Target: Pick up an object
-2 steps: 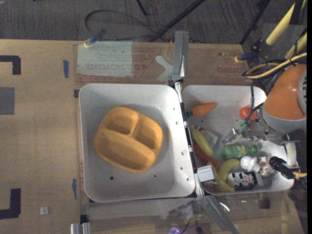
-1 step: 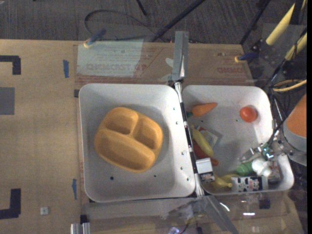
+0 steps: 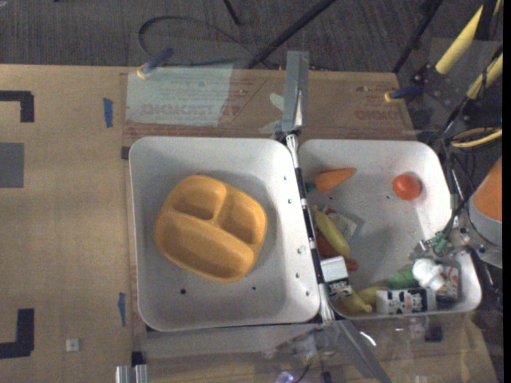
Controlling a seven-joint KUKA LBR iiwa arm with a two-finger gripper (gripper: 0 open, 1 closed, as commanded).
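You see the arm (image 3: 491,206) at the right edge, over the lower right corner of the right bin (image 3: 375,162). If its jaws are open or closed, you cannot tell. Nearest to them are the white bottle (image 3: 429,273) and the flat white box (image 3: 406,300), which lies left-right along the bin's front wall. The green object (image 3: 402,278) touches these, so a clean pick is difficult. The orange ball (image 3: 406,186) sits alone, further up. The left bin (image 3: 152,166) holds a yellow divided tray (image 3: 211,227).

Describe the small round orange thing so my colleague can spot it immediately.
Look in the right bin, toward its far right corner. The orange ball sits alone there on bare white floor. Unlike the long tapered carrot to its left, it is round and reddish-orange, touching nothing.
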